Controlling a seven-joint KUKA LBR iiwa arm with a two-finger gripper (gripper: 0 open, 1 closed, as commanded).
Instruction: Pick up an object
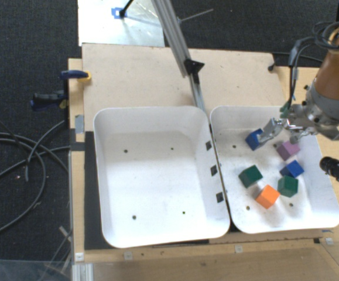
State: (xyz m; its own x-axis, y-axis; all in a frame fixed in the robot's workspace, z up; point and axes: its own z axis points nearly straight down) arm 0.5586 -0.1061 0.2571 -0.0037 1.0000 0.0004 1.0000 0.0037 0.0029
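In the right bin [327,215], hand [273,130] touches blue block [254,139].

The arm [336,69] runs off the right edge, so its upper links are cut away. The gripper [274,130] overlaps the blue block [253,139] at that block's right side; whether the block sits between the fingers cannot be told. The purple block [287,150] lies partly under the wrist hardware. A black fitting [338,170] at the right bin's [327,212] far side is clipped by the edge. The table's [157,69] front edge blurs at the bottom.
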